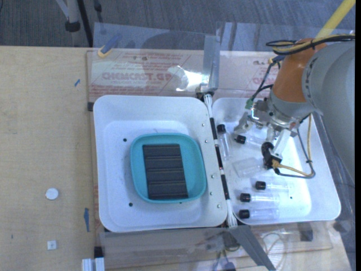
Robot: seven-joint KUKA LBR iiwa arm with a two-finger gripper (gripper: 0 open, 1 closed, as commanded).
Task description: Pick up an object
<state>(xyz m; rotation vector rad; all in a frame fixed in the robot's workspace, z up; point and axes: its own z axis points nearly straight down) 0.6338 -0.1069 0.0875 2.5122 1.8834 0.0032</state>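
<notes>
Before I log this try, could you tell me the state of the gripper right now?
Gripper: low over the right bin, above the clear capped tubes; whether it is open, shut or holding anything cannot be told.

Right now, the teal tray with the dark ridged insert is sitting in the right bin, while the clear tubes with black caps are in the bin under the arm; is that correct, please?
Not quite: the teal tray with its dark ridged insert sits in the left bin, as the camera view shows. The clear tubes with black caps do lie in the right bin, under the arm.
</notes>
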